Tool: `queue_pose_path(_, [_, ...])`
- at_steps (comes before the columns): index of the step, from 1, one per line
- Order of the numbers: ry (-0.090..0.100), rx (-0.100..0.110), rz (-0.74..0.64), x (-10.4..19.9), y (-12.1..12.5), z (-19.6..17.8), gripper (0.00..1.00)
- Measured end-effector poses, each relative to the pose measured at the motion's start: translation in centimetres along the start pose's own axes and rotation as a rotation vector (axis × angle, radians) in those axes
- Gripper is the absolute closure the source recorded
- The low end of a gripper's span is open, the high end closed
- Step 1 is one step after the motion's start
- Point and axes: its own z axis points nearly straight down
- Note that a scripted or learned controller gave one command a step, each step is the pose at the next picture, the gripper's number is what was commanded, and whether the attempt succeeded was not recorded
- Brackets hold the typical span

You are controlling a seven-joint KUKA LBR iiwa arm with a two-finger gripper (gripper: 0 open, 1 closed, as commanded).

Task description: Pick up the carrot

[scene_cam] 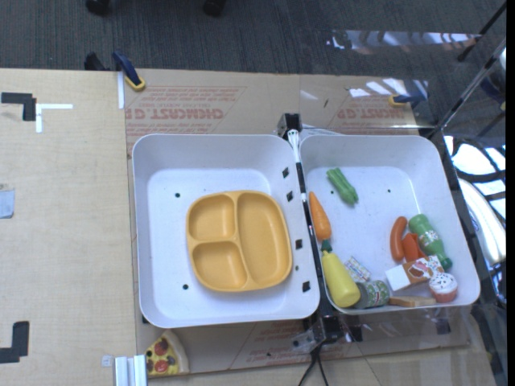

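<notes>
The carrot (319, 218) lies against the left wall of the right bin (430, 161), just right of the seam where the two bins meet, its green end pointing down toward a yellow bottle (339, 281) that nearly touches it. Open white floor spreads to its right, up to a green pod (342, 186) near the top and a cluster of toy foods (418, 264) packed in the lower right corner. The left bin (161, 161) holds a yellow divided plate (239, 240) at centre frame. Cardboard (193, 107) underlies both bins on a pale wooden bench (60, 240); dark carpet (265, 22) runs along the top. I can't tell the gripper's state.
</notes>
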Motion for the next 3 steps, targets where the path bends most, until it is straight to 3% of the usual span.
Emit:
queue_pose_path(1, [-0.001, -0.001, -0.013, -0.13, 2.07, 0.01, 0.0])
queue_pose_path(3, [-0.001, -0.001, -0.006, -0.28, 2.89, -0.04, 0.0])
